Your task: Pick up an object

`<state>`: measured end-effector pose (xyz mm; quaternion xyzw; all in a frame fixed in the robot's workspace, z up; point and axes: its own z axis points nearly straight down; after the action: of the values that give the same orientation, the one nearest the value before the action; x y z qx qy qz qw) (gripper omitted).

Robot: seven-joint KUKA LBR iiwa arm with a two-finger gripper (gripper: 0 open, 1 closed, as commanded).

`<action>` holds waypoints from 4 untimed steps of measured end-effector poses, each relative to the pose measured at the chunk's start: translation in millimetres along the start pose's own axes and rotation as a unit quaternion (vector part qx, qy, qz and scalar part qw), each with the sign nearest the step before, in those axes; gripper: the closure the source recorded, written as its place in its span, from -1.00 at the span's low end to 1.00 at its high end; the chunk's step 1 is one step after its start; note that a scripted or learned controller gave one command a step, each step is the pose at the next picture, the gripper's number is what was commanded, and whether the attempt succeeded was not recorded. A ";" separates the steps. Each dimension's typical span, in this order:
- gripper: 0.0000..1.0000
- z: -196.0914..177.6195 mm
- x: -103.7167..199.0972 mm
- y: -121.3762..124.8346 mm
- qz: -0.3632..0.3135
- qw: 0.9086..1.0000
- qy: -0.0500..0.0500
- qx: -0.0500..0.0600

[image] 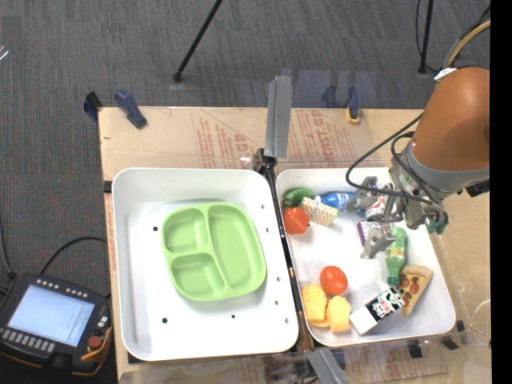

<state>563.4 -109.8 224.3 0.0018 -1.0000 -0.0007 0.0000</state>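
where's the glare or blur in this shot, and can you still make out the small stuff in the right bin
Camera view: even, soft light, with mild sheen on the orange wrist band; the left bin looks bright white but the green tray stays crisp. The gripper is slightly soft and cluttered. The tomato and pizza slice read clearly.

- Bright, even overhead light; the white bins [132,214] look nearly washed out.
- Soft shadows beside the green divided plate [214,251].
- Slightly soft focus throughout.
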 end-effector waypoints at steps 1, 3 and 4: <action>-1.00 137.7 37.1 20.4 0.072 0.997 0.001 0.000; -1.00 137.1 -1.6 6.3 0.138 0.990 0.000 0.000; 1.00 127.0 -2.9 8.5 0.134 0.991 -0.001 0.000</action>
<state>566.2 -101.1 97.4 -0.1323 -0.9912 -0.0007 -0.0005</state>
